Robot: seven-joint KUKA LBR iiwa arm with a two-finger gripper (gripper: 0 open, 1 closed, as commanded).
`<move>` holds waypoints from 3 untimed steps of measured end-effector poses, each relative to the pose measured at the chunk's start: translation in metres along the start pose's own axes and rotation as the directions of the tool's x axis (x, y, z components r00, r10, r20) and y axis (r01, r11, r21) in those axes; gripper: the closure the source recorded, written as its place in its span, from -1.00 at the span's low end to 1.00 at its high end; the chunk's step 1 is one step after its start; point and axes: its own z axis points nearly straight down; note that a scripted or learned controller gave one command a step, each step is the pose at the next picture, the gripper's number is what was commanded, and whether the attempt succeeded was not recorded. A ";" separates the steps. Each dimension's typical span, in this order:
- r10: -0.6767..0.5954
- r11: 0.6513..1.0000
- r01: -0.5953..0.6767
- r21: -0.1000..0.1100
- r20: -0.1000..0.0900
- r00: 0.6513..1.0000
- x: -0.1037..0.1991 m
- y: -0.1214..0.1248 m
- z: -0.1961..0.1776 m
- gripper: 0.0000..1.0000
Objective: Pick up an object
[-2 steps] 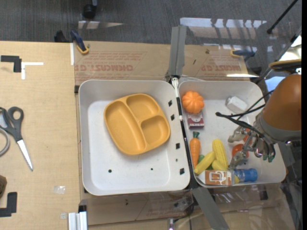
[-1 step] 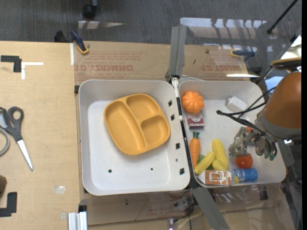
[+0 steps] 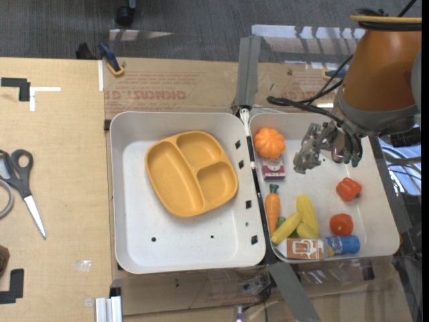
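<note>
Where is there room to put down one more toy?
Left bin: bare floor runs below and left of the yellow divided plate. Right bin: a small bare patch between the gripper, corn cob and red pepper. Its lower edge is crowded: carrot, tomato, bottle.

Scissors (image 3: 23, 183): left edge of the frame, on the wooden bench (image 3: 53, 247), grey handles up, blades pointing down-right.
Blue clamp (image 3: 110, 58): upper left, at the bench's top edge.
Cardboard sheet (image 3: 167, 89): top centre, above the bins, printed lettering upside down.
Black brackets (image 3: 17, 86): far left, upper and lower corners.
</note>
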 end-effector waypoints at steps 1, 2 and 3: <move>-0.605 0.796 0.605 0.000 0.001 0.796 0.030 -0.051 0.030 1.00; -0.771 0.637 0.771 0.006 0.005 0.637 -0.004 -0.077 0.140 1.00; -0.708 0.706 0.708 0.001 0.004 0.706 -0.008 -0.027 0.043 1.00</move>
